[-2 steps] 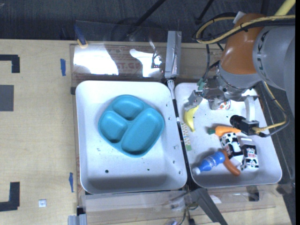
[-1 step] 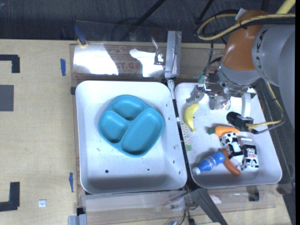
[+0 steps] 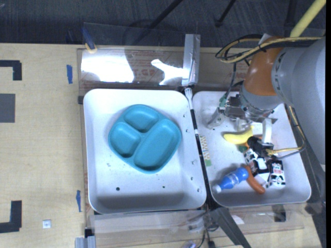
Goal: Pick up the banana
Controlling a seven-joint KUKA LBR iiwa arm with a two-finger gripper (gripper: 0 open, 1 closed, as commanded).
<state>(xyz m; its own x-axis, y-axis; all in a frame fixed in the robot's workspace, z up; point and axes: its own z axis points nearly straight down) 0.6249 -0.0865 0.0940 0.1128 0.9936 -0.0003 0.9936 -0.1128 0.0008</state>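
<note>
Claw [image 3: 242, 122], finger state hidden beneath the wrist (cannot tell), hangs in the right bin [image 3: 297, 192]; banana [image 3: 237, 137] lies just below it; no legible writing on nearby items.

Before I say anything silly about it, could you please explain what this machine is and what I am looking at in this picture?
This is a single camera fixed above a bench, looking down at a slant. The large grey arm with the orange band reaching in from the right is a robot, and its gripper hangs over the right white bin. Its job is to pick up the banana, which lies in that bin just below the gripper; I cannot see it held. Beside the banana sit a blue bottle, an orange piece and a small black-and-white toy. The left white bin holds a blue divided plate.
</note>
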